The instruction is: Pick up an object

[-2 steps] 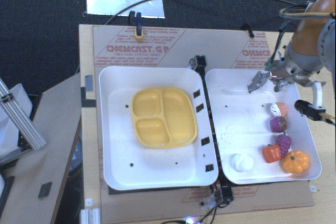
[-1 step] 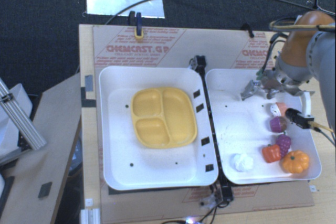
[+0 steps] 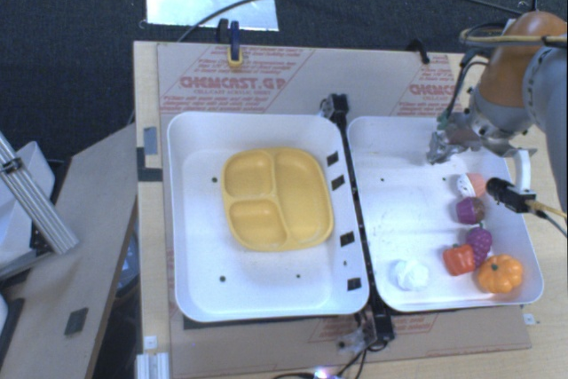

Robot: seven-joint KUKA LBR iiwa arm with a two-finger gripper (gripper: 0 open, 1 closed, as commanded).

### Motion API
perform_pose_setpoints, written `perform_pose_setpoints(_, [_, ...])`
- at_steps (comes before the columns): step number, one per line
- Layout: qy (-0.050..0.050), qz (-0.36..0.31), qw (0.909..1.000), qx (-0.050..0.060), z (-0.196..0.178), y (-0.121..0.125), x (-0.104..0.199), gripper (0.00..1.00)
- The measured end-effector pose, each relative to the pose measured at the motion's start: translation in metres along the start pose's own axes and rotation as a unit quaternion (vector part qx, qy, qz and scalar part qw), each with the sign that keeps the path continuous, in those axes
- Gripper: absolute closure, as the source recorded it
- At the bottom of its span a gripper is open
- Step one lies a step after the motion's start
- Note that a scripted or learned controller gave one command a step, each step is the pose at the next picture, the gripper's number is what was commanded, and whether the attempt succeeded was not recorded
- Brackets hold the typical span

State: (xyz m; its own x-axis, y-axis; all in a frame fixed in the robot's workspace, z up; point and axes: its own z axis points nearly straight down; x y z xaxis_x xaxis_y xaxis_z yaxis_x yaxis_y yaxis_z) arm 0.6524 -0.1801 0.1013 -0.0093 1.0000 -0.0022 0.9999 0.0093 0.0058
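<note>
Claw (image 3: pixel 441 146) hovers at the right bin's (image 3: pixel 390 191) upper right; finger spread cannot be told. Objects crowd that bin's right and lower edges: pink-white piece (image 3: pixel 468 185), purple onion (image 3: pixel 470 210), grapes (image 3: pixel 480 240), red pepper (image 3: pixel 458 259), orange pumpkin (image 3: pixel 500 273), white lump (image 3: pixel 411 274). Bin centre lies open. Yellow divided tray (image 3: pixel 275 198) sits centred in the left bin (image 3: pixel 191 217).

Wooden bench (image 3: pixel 151 217), pale, filling middle and lower frame. Flat on top: protective sheet (image 3: pixel 266 80) with red lettering, upper centre. On sheet, side by side, touching along centre seam: left white bin (image 3: pixel 191 191), right white bin (image 3: pixel 390 191). Blue and yellow clamp (image 3: pixel 233 44) at upper edge of sheet, upper centre-left.
</note>
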Motion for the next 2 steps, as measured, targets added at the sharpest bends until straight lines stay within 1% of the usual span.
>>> perform_pose_setpoints(1, [0.0,0.003,1.0,-0.001,-0.05,0.004,-0.009,1.0])
perform_pose_setpoints(2, [0.0,0.002,1.0,0.0,-0.11,-0.002,-0.006,1.0])
